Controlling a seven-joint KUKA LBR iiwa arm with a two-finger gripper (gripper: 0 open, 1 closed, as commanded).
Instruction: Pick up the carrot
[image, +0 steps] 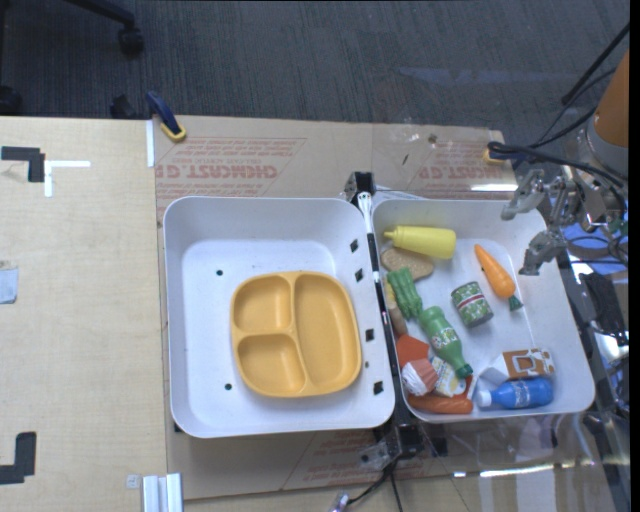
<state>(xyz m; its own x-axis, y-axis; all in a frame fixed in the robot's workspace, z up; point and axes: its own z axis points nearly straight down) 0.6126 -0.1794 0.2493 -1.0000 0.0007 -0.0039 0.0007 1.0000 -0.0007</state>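
Carrot (494, 271) lies flat in right bin (560, 330), upper-right part, orange tip toward top-left, green stub toward bottom-right. Clear floor around it; can (471, 304) just beside to lower left, yellow mustard bottle (421, 239) w/ some gap to upper left. Looks like a toy: prob. light, rigid plastic, smooth, so may slip or roll if pinched off-centre. Tapered, so best grip approx. mid-body, thicker half, fingers across the long axis; thin tip likely squirts out. Not fragile. Gripper (535, 225) hangs at bin's upper-right edge, near carrot, not touching; fingers apart, nothing between them. Left bin (190, 300) holds yellow divided plate (296, 333).
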